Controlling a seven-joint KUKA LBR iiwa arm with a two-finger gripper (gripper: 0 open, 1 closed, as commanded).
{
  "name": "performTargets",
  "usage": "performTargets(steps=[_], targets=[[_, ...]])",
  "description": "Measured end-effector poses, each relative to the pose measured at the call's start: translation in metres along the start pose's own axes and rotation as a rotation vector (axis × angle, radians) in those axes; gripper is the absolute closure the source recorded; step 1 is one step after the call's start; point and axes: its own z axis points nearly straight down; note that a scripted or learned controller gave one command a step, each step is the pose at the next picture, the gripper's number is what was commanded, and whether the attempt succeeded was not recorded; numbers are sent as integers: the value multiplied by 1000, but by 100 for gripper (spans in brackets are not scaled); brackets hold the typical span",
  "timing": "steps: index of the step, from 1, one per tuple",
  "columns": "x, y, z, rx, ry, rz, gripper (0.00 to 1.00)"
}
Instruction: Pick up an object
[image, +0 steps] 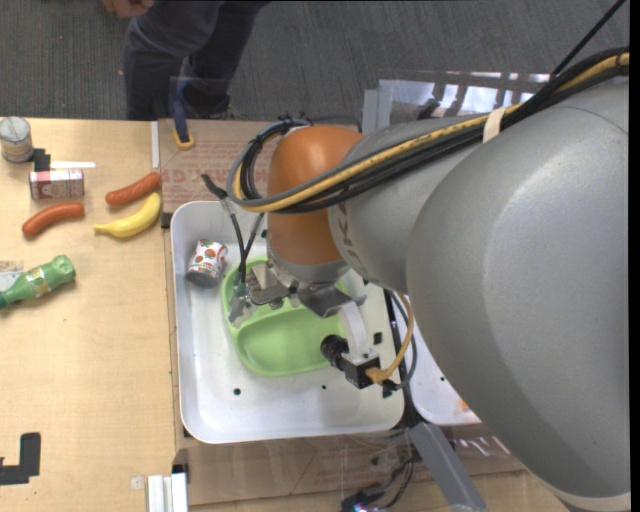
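One grey arm with an orange band (305, 190) fills the right and centre of the frame, reaching down into the shallow white bin (200, 400) at centre. Its tool (258, 292) sits low at the upper left rim of a pale green plastic bowl (285, 345) that lies in the middle of that bin; the tool looks to be touching or just above the rim, and from this slant I cannot tell whether it is spread or pressed together. Nothing can be seen pinched in it. Just left of the tool, in the bin's upper left corner, lies a small tin can with a red and white label (205, 262), tipped on its side and apart from the bowl.

On the wooden table (80, 380) at the left of the frame, well apart from the bin, lie a yellow banana (135, 220), two red sausage-shaped toys (133, 189) (52, 218), a green bottle (40, 280) on its side, a small red and white carton (55, 183) and a grey round can (14, 138) at the upper left edge.
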Motion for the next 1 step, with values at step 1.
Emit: performTargets(steps=[1], targets=[[-130,24,-77,-5,-1,-42,0]])
